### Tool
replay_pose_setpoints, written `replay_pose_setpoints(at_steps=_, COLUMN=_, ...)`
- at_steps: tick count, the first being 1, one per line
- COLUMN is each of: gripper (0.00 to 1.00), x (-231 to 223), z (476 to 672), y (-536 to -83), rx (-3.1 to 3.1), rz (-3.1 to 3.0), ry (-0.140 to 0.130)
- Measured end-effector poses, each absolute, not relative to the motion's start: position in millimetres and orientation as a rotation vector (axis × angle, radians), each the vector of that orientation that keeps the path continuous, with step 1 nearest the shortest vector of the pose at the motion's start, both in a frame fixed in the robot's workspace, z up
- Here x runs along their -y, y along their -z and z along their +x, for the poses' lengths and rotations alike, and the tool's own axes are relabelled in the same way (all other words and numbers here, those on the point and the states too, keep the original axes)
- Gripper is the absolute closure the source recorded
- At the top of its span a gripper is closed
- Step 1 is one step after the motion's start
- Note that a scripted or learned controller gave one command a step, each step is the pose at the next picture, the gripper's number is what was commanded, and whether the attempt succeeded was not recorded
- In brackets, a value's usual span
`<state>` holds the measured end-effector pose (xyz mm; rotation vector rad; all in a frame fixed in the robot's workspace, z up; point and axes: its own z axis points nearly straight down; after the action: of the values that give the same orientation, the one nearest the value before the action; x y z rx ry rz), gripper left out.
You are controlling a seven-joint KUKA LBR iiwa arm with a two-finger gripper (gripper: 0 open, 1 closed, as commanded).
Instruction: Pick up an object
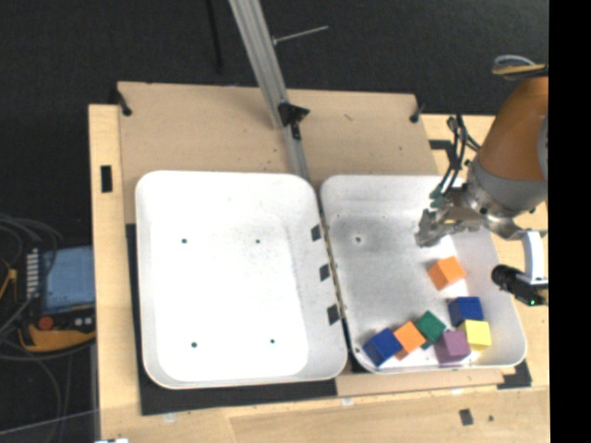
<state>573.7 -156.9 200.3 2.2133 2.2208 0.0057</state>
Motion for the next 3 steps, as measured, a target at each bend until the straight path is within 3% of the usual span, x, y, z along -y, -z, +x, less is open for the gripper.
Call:
replay_pose_setpoints(at_steps=1, gripper=1.00, x=165, z=575.1, y=-247, rx=-2.220, rz=2.213, ry=-0.005)
replay_pose_setpoints(at_steps=3, gripper=1.00, x=56, z=592.7, y=-250, rx=-2.230, rz=2.212, ry=-0.004)
